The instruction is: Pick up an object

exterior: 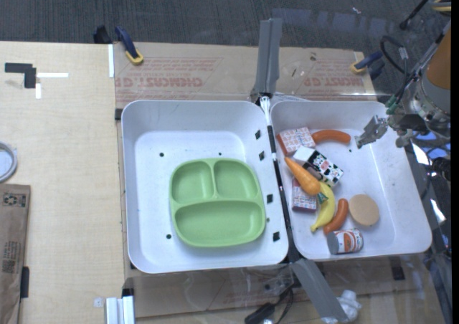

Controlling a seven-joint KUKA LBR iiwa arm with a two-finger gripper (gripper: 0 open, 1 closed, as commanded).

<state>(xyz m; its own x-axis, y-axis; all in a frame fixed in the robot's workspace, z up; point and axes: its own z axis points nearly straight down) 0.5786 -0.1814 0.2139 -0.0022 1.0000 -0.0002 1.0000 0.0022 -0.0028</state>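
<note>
The right bin holds several toy foods. An orange sausage and a pink box lie at its back. A carrot lies beside a black-and-white box. Nearer the front are a pink packet, a banana, a red sausage, a tan round bun and a small can. My gripper hangs over the bin's back right corner, right of the orange sausage. It is open, with nothing between its fingers.
The left bin bears a green divided plate. A grey divider post stands behind the bins. Blue-and-yellow clamps hold the cardboard at the back. Cables and dark gear crowd the right edge.
</note>
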